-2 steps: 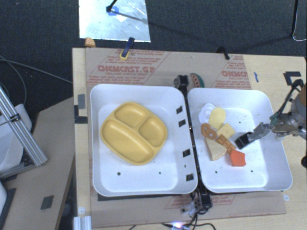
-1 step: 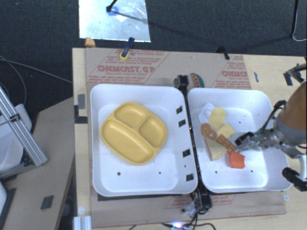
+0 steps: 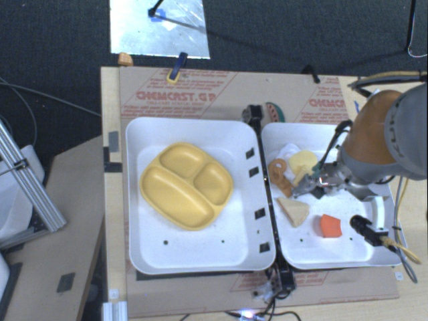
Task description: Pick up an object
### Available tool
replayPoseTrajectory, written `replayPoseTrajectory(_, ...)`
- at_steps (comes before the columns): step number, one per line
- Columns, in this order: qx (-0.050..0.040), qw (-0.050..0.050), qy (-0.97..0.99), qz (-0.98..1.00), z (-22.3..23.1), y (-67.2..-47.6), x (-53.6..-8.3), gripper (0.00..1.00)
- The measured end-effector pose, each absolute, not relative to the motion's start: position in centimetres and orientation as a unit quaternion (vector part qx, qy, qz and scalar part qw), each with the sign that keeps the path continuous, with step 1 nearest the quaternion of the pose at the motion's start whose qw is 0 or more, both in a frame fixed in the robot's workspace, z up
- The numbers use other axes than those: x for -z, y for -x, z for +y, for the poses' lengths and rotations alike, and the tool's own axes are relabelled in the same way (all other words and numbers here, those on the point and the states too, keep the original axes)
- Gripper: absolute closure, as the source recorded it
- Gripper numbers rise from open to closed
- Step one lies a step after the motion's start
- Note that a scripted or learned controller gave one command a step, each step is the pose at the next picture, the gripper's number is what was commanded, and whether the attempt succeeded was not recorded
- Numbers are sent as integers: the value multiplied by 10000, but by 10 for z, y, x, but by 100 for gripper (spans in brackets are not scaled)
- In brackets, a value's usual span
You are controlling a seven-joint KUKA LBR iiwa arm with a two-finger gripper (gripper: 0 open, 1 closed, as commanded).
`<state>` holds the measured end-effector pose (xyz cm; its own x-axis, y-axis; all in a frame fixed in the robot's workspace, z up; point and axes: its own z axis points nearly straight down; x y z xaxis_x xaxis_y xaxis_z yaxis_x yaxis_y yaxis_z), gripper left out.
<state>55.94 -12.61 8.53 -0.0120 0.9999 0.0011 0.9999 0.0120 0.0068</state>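
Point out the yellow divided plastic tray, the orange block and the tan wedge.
Yellow divided plastic tray (image 3: 186, 186), camera view, on its central ridge.
Orange block (image 3: 330, 225), camera view, on its top face.
Tan wedge (image 3: 295, 212), camera view, on its flat middle.

A yellow plastic tray with three compartments (image 3: 186, 185) lies in the left shallow white bin (image 3: 144, 249). Both bins stand on a brown cardboard sheet with red printing (image 3: 194, 93). Beyond the cardboard, a shiny square metal plate (image 3: 159, 17) lies on the dark carpet floor (image 3: 53, 39). A small blue and yellow clamp (image 3: 177, 68) sits at the cardboard's far edge.
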Motion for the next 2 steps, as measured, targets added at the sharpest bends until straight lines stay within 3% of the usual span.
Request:
replayPoseTrajectory(1,14,-9,-7087,7055,-169,-499,-84,0)
replayPoseTrajectory(2,-19,46,-7054,7088,-189,-563,-121,0)
